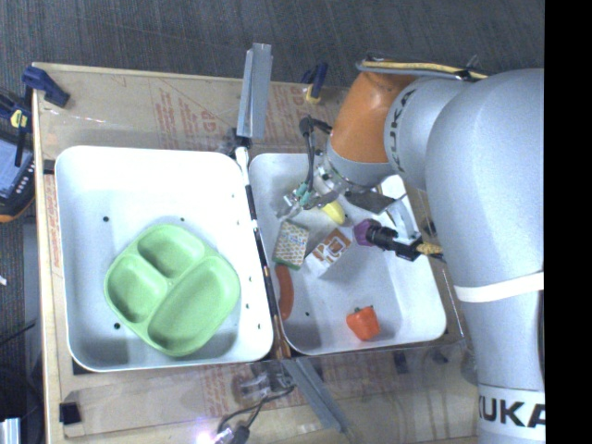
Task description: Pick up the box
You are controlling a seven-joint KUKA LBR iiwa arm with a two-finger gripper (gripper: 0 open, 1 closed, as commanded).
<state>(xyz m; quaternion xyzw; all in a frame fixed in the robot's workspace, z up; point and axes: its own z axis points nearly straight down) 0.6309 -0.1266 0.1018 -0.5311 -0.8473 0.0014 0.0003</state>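
Observation:
The box [329, 250], a small brown-and-white carton, lies tilted near the middle of the right bin [416, 317]. Beside it on the left lies a flat speckled packet [291, 243]. My gripper [302, 198] hangs over the upper left part of that bin, up and to the left of the box and just above the packet. Nothing shows between its tips. The grey arm with its orange band covers the bin's far right corner.
A yellow piece [333, 214] and a purple piece [363, 231] lie just above the box. An orange-red pepper [363, 322] sits near the front wall, and a brown sausage [285, 294] lies along the left wall. The left bin [83, 183] holds a green divided plate [173, 288].

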